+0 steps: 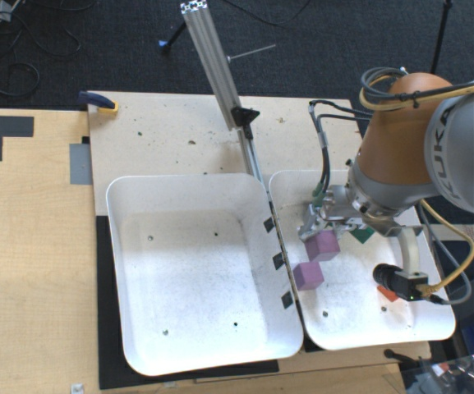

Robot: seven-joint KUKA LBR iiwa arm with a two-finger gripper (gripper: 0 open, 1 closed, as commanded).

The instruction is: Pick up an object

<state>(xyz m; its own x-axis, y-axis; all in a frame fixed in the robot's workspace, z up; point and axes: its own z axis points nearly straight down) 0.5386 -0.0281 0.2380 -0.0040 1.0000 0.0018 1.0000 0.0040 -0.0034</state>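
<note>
Gripper (323,230) sits right over the upper purple block (324,245) in the right bin (434,328), but can't tell its state. Block's tilted, no obvious long axis, with a second purple block (308,276) just below-left.

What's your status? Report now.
Gripper low in right bin, at upper purple block; grasp unconfirmed. Second purple block close beside. Green piece nearby.

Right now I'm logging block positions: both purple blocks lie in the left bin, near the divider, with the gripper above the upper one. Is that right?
Not quite: the bin is wrong. The camera view shows both purple blocks, the upper one and the lower one, in the right bin, near the divider, with the gripper above the upper one.
</note>
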